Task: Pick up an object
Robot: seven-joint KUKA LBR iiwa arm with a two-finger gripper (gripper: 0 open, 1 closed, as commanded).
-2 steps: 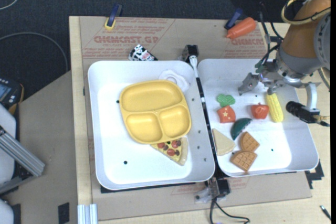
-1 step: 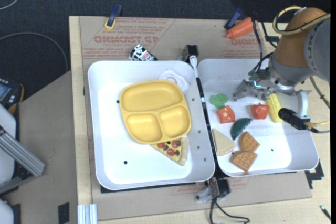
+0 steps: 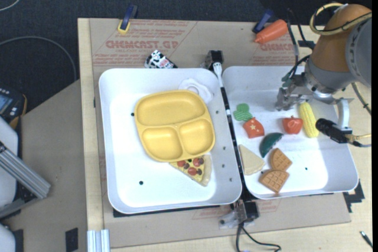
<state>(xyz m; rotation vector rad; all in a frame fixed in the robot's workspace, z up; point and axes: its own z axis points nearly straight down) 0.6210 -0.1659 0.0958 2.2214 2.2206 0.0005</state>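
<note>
My gripper hangs over the upper middle of the right bin, with the arm coming in from the right. Just right of it lies a yellow corn cob, and a small red fruit sits just below it. Further left are a red piece with a star and a green leafy piece. A dark green wedge, a cream wedge and two waffle pieces lie toward the bin's front. I see nothing held.
The left bin holds a yellow divided plate, a pizza slice under its front edge and a white ring at the back. A black-and-white toy and an orange clamp lie on the bench behind the bins.
</note>
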